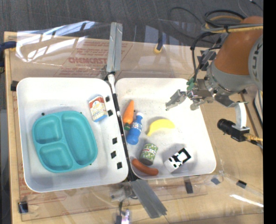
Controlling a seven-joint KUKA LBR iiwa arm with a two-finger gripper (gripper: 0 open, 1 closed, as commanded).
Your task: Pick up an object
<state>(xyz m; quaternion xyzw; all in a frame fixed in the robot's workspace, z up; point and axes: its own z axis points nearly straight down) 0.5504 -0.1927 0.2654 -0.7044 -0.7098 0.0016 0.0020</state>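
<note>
Hand hovers spread and unladen above the banana, whose length runs left-right.

The wooden bench carries a left white bin and a right white bin, touching along a shared middle rim marked with small black squares. A clear plastic sheet with red lettering lies across the bench behind the bins. A grey metal bar runs from the back edge toward the rim. Black cables coil at the back right, on the dark carpet beyond the bench.
</note>
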